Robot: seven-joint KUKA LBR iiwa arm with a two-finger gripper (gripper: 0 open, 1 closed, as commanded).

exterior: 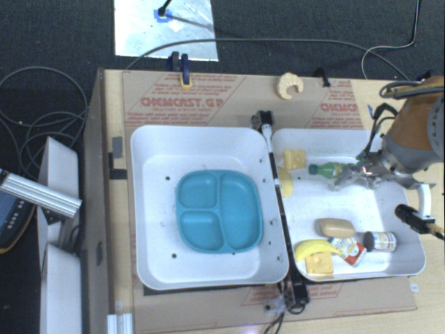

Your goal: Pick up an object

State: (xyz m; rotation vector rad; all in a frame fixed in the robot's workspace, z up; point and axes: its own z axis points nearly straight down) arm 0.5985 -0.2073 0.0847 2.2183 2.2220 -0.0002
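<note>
The right bin [396, 214] holds several objects. A green bottle [323, 168] lies on its side near the back, with a yellow block [295, 159] to its left. Toward the front lie a tan bread-like lump [335, 227], a banana [309, 249], a yellow wedge [320, 264], a red and white item [348, 249] and a small dark-capped bottle [379, 241]. My gripper [351, 177] is low in the bin's back right, just right of the green bottle's end. Whether it touches the bottle is unclear. The grey arm with its orange band [417, 120] comes in from the right.
The left bin [156, 152] holds a blue divided plate [219, 211]. A black divider [274, 186] runs between the bins. A tan pastry-shaped toy [290, 85] lies on the cardboard behind the bins. Cables run across the floor behind.
</note>
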